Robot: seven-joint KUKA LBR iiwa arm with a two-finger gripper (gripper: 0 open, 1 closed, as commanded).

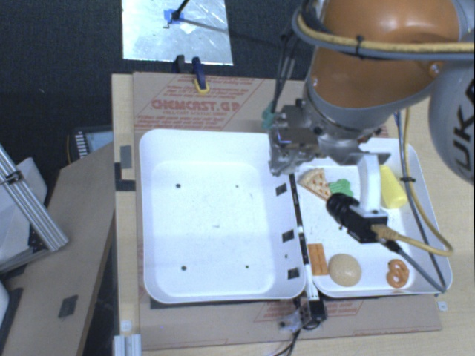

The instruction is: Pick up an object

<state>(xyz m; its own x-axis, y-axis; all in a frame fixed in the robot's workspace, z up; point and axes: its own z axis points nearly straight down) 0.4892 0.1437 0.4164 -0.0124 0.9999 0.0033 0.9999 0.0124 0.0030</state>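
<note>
My gripper [285, 162] hangs low over the top left corner of the right bin [415, 170], close to the divider between the two bins. Just right of it lies a tan triangular slice with red dots [314, 182], and beside that a green piece [342, 187]. A yellow block [392, 187] lies further right, partly behind the robot's bracket. Along the bin's front edge are an orange wafer [318, 259], a round tan bun [344, 269] and a small orange pretzel [398, 274]. Nothing shows as held in the gripper.
The left bin [208, 213] stands beside the right one, on a cardboard sheet [197, 104]. A yellow and blue clamp [199, 75] sits at the cardboard's far edge. The arm's bulky orange-banded wrist [378, 28] covers the right bin's back part.
</note>
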